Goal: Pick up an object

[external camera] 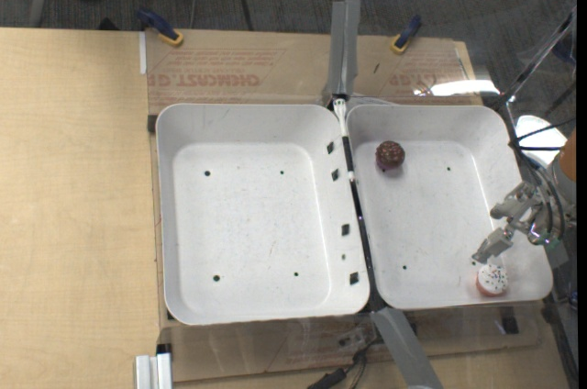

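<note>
A dark reddish-brown ball rests near the back left of the right bin. A small white and orange speckled object lies in that bin's front right corner. My gripper hangs over the right side of the right bin, just above and behind the speckled object. Its two grey fingers are spread apart with nothing between them. The ball lies well to the gripper's left.
The left bin adjoins the right one along a black hinge strip. Both sit on brown cardboard, clamped at the back by two blue and orange clamps. A pale wooden bench top extends to the left.
</note>
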You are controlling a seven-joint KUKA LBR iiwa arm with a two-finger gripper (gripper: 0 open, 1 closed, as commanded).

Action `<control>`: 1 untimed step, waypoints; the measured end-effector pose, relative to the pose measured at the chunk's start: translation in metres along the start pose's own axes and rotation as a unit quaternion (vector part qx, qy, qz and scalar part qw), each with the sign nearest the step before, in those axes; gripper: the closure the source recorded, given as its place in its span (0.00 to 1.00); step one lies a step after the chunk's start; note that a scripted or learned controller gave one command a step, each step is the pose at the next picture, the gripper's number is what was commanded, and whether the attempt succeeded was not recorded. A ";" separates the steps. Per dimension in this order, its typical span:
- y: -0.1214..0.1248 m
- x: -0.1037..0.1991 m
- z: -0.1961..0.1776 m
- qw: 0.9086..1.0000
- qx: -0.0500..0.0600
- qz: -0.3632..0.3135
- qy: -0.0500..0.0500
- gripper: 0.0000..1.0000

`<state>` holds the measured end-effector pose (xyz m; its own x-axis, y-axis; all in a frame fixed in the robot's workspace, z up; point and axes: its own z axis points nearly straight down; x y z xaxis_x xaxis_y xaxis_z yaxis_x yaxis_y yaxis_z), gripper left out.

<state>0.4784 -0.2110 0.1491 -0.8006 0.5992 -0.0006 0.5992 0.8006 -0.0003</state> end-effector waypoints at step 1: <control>-0.008 -0.006 0.057 0.994 -0.001 -0.113 0.000 0.00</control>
<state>0.4784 -0.2212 0.0917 -0.9149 0.4037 -0.0004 0.4037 0.9149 0.0010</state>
